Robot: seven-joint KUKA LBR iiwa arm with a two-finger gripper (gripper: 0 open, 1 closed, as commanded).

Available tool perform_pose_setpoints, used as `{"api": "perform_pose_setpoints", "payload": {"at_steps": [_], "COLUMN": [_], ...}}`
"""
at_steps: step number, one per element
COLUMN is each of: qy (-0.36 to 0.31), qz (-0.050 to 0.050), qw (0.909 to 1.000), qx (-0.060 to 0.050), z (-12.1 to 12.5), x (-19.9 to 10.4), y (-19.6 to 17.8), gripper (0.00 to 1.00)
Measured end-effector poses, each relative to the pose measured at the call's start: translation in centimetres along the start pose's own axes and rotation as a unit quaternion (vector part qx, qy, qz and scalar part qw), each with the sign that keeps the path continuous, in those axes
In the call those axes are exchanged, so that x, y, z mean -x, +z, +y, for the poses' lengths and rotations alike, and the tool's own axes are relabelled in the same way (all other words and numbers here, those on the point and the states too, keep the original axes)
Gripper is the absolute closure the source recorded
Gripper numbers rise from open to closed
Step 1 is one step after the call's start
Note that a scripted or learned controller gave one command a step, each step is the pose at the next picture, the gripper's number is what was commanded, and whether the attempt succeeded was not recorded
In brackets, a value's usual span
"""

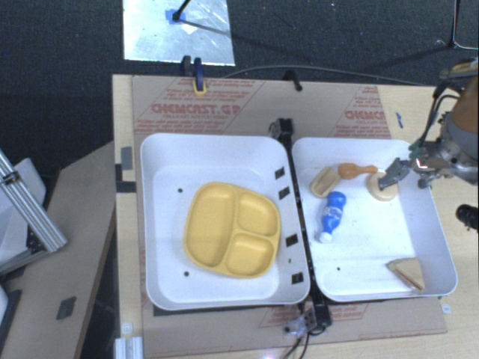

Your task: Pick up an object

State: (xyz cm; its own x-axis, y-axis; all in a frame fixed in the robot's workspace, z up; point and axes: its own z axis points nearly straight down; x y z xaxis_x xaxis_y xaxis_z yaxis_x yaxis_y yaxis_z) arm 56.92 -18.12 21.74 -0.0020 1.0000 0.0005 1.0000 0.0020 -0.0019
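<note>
Over the right bin point(434, 253), my gripper point(392, 175) hangs at the upper right beside a round cream disc point(382, 191). I see a blue bottle point(331, 214) mid-bin, a wooden spoon point(355, 171) above it, and a yellow tray point(232, 229) in the left bin point(161, 200).

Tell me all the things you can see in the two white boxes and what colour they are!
yellow plastic divided plate: 1, yellow, left white bin
blue and white plastic bottle: 1, lying in right white bin
tan wooden spoon: 1, right bin, far side
beige bread-like piece: 1, beside the spoon
cream round disc: 1, at the gripper tip
brown wedge: 1, right bin, near corner
gripper: 1, grey, over right bin
</note>
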Motion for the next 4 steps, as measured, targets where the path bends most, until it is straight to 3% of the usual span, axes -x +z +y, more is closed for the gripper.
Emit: {"api": "perform_pose_setpoints", "payload": {"at_steps": [2,3,4], "qy": [0.0,0.0,0.0], "qz": [0.001,-0.001,-0.001], "qw": [1.0,1.0,1.0], "qx": [-0.001,0.003,0.004], "z": [0.0,0.2,-0.7], "x": [-0.5,-0.4,-0.6], "y": [12.5,11.1,5.6], "gripper": [0.0,1.0,1.0]}}
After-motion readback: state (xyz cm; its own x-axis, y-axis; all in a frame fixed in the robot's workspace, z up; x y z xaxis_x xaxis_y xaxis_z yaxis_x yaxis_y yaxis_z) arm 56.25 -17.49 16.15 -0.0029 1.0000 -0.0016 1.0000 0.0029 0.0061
